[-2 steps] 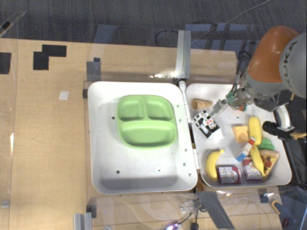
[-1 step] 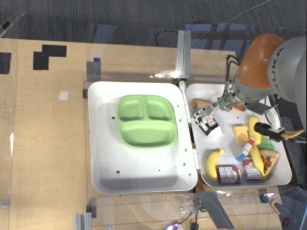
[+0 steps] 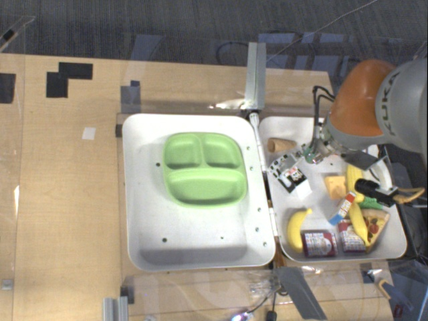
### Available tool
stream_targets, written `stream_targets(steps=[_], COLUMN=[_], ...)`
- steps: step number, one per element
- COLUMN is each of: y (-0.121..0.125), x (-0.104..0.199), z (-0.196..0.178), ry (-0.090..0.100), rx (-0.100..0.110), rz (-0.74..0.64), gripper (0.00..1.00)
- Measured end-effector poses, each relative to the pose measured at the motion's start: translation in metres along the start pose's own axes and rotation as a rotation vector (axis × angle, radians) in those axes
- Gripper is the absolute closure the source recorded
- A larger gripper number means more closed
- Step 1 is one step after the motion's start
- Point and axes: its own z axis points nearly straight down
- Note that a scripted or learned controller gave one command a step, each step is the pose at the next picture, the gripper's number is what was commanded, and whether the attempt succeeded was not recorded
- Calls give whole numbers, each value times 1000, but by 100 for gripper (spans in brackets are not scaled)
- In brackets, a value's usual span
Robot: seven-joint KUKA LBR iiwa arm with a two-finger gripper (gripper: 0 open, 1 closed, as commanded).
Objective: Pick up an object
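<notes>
The gripper sits low in the right bin, just right of the wall it shares with the left bin; how its claw stands cannot be told. Around it lie a brown roll behind, an orange block to the right, and a smooth curved banana with two dark cans in front. A glossy green compartment tray lies in the left bin.
</notes>
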Motion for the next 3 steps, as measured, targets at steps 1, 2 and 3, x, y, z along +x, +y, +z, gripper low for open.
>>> stream_targets(steps=[1, 2, 3], y=[-2, -15, -11], x=[0, -9, -4], z=[2, 1, 1], ry=[12, 10, 2], rx=[16, 4, 14], rz=[244, 177, 199], gripper=[0, 0, 0])
